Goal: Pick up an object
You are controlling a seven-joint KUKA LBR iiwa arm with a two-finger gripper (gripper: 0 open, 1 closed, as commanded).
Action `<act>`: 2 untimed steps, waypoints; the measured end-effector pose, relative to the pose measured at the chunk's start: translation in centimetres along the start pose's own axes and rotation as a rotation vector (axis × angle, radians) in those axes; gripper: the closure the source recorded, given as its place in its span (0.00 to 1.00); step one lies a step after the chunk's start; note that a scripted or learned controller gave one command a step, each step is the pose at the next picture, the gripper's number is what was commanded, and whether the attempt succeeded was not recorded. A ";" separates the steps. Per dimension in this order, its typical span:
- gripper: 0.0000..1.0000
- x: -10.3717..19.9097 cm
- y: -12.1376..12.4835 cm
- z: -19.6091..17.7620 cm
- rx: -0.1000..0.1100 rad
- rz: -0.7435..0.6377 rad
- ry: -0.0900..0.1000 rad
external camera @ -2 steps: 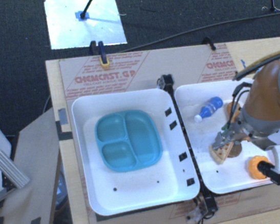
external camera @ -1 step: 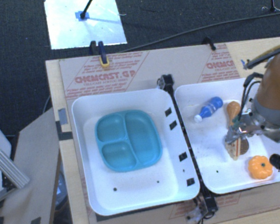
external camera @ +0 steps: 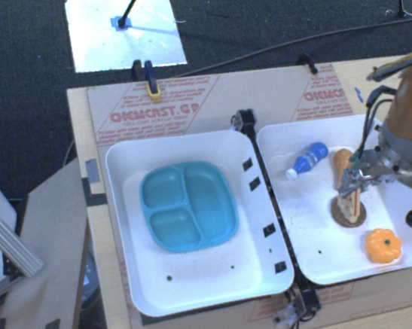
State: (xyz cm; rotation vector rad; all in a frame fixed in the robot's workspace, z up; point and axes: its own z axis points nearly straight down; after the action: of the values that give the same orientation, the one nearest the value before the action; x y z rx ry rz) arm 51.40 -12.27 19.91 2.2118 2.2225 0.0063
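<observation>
Gripper (external camera: 351,181) hangs directly over the hot dog (external camera: 342,171), beside the pumpkin (external camera: 383,244); grip state unclear.

A blue divided plate (external camera: 189,205) lies in the left bin (external camera: 143,283).

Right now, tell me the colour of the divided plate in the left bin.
Light blue, a teal shade; the plate shows in the camera view.

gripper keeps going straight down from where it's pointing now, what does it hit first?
Most likely the brown round object lying in the right bin: the gripper points down right above it. The hot-dog-like item lies just beside that line, so depth leaves some doubt.
</observation>
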 end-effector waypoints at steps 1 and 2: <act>1.00 -0.3 -0.1 -4.4 0.000 0.000 0.000; 1.00 4.1 2.2 -5.1 0.003 -0.004 0.002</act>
State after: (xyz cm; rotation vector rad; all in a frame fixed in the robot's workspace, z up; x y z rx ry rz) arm 53.58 -8.11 25.04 2.2097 2.2299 0.0055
